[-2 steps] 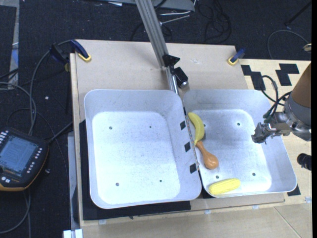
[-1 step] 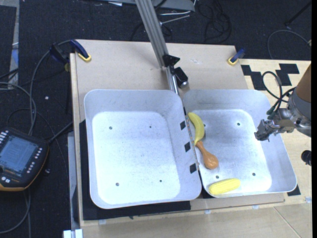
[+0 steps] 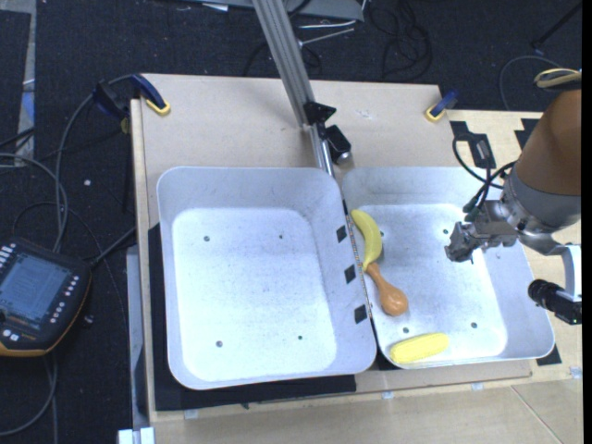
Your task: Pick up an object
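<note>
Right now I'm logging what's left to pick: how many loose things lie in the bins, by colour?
Yellow: 2, the banana and the yellow oval piece
Orange-brown: 1, the wooden pear-shaped piece
Total: 3, all in the right bin

My arm (image 3: 555, 169) is a thick rounded limb, orange-brown at the upper band and grey below toward the wrist. Black cables (image 3: 488, 181) loop along its left side. My gripper (image 3: 460, 245) is a small dark metal block, and a black fitting (image 3: 552, 299) juts out nearer the bench's near right.
</note>
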Robot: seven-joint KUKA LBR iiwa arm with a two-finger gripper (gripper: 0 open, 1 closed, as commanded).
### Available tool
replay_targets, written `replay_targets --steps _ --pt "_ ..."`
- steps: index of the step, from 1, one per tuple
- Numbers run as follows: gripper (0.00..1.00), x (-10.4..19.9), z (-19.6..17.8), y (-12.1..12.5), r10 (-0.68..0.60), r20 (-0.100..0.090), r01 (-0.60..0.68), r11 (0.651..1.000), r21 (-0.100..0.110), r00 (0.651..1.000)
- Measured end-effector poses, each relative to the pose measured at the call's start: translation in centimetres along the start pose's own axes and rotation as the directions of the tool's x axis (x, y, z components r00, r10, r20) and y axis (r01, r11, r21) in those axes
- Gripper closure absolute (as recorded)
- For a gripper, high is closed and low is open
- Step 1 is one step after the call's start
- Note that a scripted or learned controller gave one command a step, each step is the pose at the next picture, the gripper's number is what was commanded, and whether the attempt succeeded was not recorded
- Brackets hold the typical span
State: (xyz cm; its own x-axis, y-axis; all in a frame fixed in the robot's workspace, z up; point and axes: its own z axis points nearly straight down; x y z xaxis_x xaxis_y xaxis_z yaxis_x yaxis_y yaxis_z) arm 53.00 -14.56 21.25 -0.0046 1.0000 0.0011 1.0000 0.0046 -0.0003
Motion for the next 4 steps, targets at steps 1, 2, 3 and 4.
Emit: replay_targets --steps 1,2,3,4 --pt "1.00 6.0 -0.2 1.1 -0.001 0.000 0.001 1.000 0.000 1.000" --pt "1.00 10.7 0.3 2.9 0.000 0.000 0.000 1.000 0.000 1.000" --pt "1.00 15.6 0.7 4.2 0.000 0.000 0.000 1.000 0.000 1.000" --pt "1.00 19.8 -0.5 5.1 0.001 0.000 -0.001 1.000 -0.001 1.000"
